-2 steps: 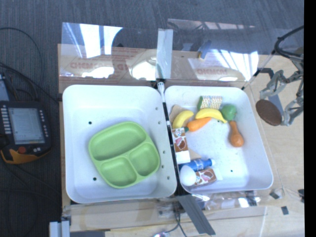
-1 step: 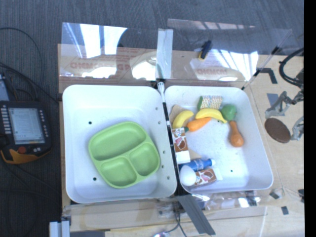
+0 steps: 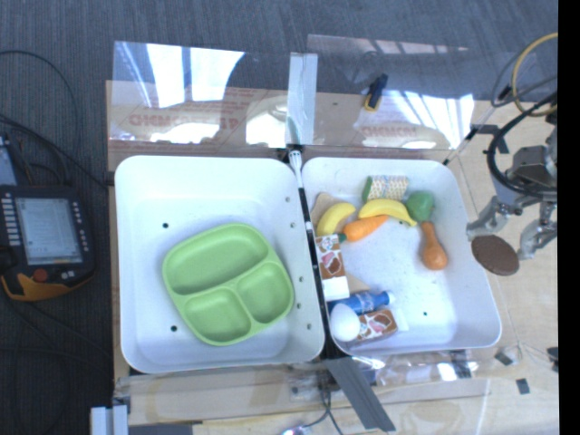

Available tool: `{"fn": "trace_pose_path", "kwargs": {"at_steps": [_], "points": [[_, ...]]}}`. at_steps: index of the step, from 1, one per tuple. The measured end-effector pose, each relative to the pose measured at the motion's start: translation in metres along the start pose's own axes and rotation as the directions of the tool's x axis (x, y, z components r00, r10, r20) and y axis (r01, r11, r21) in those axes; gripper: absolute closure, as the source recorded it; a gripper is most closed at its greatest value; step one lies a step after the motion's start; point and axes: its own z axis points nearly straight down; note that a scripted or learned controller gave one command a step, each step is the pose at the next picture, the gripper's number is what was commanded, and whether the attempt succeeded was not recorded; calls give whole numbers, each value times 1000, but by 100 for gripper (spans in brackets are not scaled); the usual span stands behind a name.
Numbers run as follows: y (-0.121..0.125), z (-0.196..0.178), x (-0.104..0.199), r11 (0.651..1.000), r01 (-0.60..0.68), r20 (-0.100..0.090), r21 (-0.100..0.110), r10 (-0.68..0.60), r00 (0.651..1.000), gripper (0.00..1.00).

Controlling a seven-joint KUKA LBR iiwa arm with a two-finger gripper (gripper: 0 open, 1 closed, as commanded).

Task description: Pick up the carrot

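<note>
Tool (image 3: 515,227), open, hangs beside the right bin (image 3: 471,279) holding one carrot (image 3: 365,227) and two bananas (image 3: 362,213).

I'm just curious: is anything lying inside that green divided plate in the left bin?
No food shows in the green plate; all three compartments look bare. The carrot lies in the right bin among bananas. What lies beneath the plate is covered.

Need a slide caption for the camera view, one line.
Gripper hovers outside the right bin; the carrot lies among toy food.
</note>
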Motion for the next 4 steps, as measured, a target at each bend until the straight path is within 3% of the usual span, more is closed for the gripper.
{"fn": "trace_pose_path", "kwargs": {"at_steps": [1,2,3,4], "points": [[29,23,14,903,-430,1,4,430,903,100],[28,13,12,903,-429,3,7,429,903,100],[53,40,-37,986,-165,0,3,165,986,100],[87,75,-87,997,80,-1,2,-80,997,100]]}}
